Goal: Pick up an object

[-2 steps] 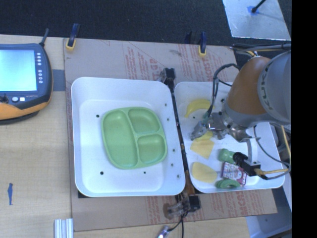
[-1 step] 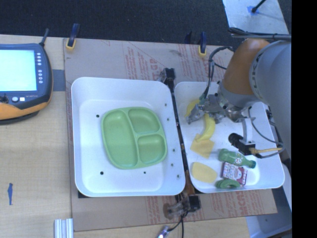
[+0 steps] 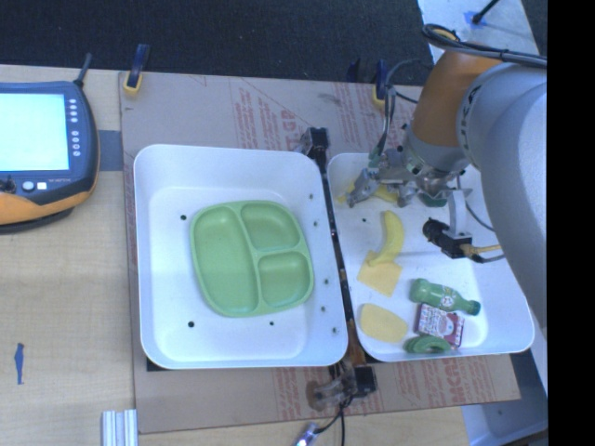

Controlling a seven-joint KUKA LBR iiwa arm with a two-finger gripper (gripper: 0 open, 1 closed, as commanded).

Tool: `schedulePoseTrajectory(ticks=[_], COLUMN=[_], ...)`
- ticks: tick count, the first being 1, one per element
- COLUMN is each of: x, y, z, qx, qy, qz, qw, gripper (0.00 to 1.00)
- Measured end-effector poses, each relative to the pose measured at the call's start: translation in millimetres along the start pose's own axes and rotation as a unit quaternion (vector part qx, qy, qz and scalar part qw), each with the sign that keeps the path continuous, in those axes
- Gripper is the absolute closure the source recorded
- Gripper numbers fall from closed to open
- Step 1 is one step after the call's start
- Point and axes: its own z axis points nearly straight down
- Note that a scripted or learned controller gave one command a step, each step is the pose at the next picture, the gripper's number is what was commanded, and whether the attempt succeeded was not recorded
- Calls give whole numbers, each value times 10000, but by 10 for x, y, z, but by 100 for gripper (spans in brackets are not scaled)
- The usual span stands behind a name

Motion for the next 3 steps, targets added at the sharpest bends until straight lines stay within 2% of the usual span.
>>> schedulePoseTrajectory(ticks=[1,2,3], x=[-617,-369,-217], y=[-774,2,-480], z=[6,-240,8], qx=[7,-8,11], qy=[-4,1,-3], qz=[8,3,3], qw=[10000,10000,10000], gripper=[0,0,0])
